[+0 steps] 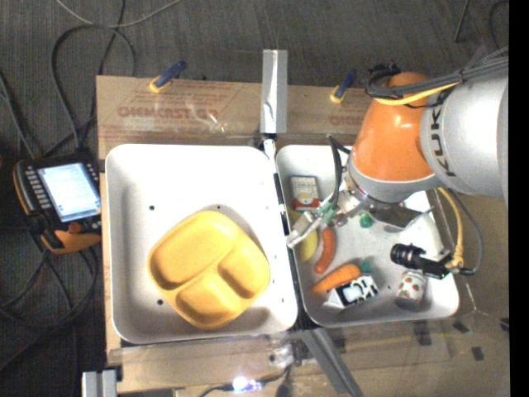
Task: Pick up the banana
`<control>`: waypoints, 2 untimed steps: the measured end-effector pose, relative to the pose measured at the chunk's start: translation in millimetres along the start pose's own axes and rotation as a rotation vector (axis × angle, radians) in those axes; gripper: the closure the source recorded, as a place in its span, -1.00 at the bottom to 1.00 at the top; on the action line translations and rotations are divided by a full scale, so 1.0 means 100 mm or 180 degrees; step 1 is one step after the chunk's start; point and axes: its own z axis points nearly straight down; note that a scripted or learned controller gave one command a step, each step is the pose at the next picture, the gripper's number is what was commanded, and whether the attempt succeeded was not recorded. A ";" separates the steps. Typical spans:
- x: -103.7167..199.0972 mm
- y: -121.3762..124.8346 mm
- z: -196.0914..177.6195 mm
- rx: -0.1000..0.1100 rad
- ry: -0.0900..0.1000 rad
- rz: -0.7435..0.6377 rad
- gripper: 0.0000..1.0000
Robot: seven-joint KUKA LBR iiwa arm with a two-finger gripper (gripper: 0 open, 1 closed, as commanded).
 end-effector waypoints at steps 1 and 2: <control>0.02 0.01 0.08 0.0001 -0.0011 -0.0088 -1.00; -0.11 -0.32 0.08 -0.0001 -0.0007 0.0435 -1.00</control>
